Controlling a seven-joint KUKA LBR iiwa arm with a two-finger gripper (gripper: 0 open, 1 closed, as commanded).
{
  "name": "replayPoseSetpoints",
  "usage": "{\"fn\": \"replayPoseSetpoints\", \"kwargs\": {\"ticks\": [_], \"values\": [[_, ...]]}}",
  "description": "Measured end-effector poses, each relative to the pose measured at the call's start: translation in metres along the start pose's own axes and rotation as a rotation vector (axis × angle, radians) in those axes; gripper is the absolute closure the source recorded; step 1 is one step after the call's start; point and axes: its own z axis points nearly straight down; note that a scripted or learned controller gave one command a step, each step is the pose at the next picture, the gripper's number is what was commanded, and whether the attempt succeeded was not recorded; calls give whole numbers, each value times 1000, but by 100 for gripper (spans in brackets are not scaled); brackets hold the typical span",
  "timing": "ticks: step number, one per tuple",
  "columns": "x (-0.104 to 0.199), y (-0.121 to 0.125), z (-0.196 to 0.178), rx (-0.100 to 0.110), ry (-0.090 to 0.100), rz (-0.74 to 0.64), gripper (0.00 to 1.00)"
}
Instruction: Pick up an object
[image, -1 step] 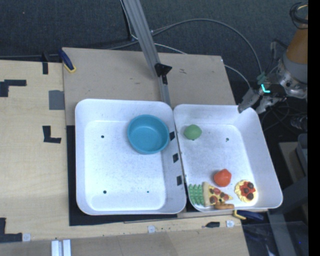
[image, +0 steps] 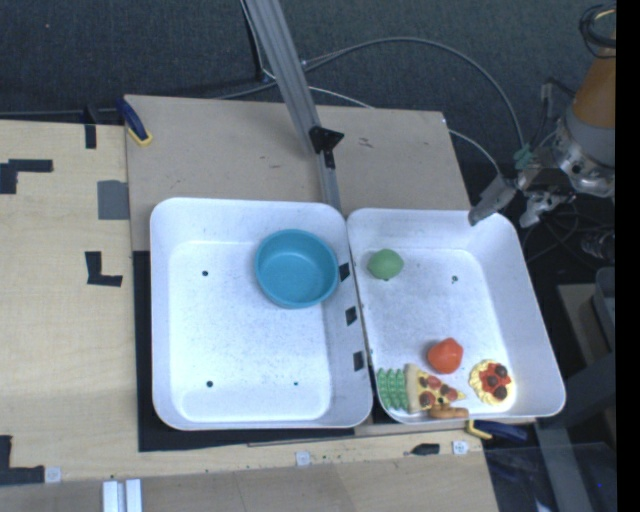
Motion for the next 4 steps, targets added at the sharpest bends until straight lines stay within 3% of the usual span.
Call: {"fn": "replayPoseSetpoints", "kwargs": {"ticks": [3,4], "values": [[1,12,180,6,1,0,0],[0,13,166,0,0,-1,100]]}}
